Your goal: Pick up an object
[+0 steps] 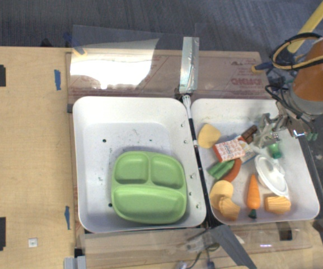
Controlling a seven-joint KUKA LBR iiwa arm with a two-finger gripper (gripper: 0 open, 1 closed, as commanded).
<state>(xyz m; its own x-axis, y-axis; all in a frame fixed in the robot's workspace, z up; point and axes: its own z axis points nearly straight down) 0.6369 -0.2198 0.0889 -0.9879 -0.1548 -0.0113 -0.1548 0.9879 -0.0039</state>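
Plywood desk [21, 167] is carrying two white bins; the left bin [88, 116] is holding a green divided tray [149, 186]. Reaching in from the right, the arm's pincer [268, 132] is hanging low over the right bin [309, 200], just above a red-and-white carton [229, 149] whose print is too small to read. Whether its grip is open or closed cannot be told. Beside it are lying a carrot [253, 191], a white lid [271, 175], a green pepper [221, 168] and yellowish pieces [224, 198] hard to identify. Faint reversed lettering is showing on the clear sheet [237, 72] behind.
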